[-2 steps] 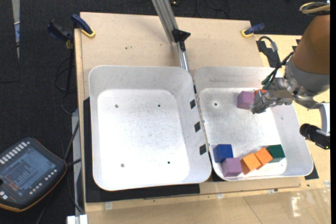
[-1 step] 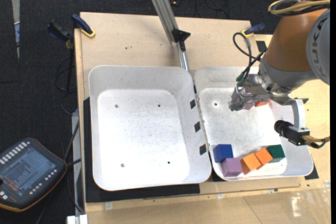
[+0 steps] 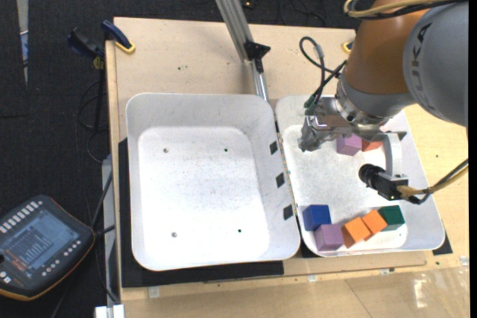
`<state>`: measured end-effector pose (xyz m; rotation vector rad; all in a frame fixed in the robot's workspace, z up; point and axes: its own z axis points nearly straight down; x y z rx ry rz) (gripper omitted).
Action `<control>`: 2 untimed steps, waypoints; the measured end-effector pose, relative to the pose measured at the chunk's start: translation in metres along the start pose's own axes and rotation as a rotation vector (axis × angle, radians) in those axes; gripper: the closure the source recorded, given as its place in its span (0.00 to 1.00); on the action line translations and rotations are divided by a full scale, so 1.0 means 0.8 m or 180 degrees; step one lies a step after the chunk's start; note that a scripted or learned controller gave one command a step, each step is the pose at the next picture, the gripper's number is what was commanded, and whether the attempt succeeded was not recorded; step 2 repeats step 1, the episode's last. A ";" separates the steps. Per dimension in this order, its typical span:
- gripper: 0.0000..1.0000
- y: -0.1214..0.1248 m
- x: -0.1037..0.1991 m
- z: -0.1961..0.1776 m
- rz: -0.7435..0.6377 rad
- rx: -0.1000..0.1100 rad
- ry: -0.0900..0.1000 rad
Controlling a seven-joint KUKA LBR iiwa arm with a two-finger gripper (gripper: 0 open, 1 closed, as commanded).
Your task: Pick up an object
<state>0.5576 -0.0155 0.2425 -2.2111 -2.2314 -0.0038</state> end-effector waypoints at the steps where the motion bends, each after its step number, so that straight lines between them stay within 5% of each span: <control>1: 1.00 0.012 0.080 0.003 -0.0001 0.0002 0.0001; 2: 1.00 0.012 0.080 0.003 -0.0001 0.0002 0.0001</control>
